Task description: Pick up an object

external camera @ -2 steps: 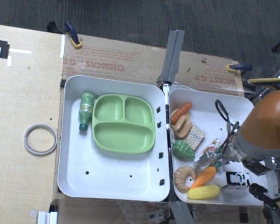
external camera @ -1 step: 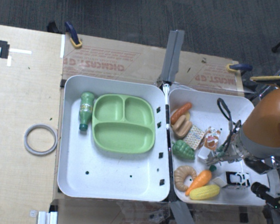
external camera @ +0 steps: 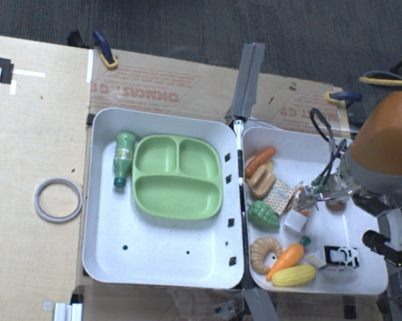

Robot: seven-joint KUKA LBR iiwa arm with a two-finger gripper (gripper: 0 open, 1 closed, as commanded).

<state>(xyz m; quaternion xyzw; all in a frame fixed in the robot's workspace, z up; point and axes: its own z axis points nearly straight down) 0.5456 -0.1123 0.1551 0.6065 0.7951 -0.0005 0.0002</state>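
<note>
My jaws (external camera: 311, 199) hang over the right bin (external camera: 368, 278); I cannot tell their state. Beside them sit a white block (external camera: 294, 222), bumpy green toy (external camera: 263, 214) and smooth carrot (external camera: 287, 258).

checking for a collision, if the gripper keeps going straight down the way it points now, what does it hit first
Most likely the small white block just below the gripper, beside the cracker. Depth is hard to judge from this slanted view, so it could instead touch the bin floor.
</note>
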